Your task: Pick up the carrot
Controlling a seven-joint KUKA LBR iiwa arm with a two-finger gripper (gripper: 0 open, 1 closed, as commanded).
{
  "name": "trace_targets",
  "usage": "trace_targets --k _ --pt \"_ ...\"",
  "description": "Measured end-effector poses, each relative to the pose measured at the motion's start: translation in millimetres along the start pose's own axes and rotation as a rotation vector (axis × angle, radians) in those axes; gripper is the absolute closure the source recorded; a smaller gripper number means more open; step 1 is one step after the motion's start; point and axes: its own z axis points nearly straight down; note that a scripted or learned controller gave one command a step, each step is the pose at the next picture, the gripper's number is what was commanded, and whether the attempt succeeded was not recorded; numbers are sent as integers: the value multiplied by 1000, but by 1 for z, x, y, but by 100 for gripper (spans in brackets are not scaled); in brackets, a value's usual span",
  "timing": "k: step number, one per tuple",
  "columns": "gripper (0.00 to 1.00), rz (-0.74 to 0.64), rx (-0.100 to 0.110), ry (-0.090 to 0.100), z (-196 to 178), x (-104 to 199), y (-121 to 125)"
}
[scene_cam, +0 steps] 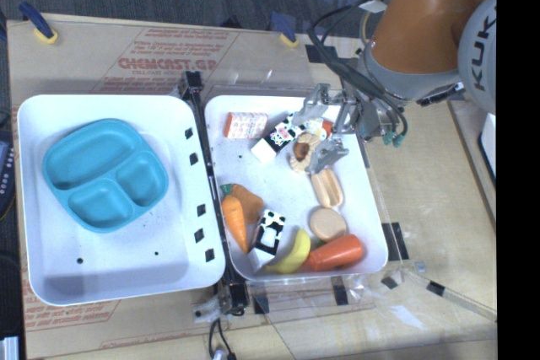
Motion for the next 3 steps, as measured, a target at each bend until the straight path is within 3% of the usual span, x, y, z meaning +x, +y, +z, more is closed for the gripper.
trace_targets --k 1,2,3 --pt "0 -53 -2 -4 194 -10 32" --pt "0 -22 -3 -2 194 87 34" --pt "100 -31 -2 -5 184 85 36"
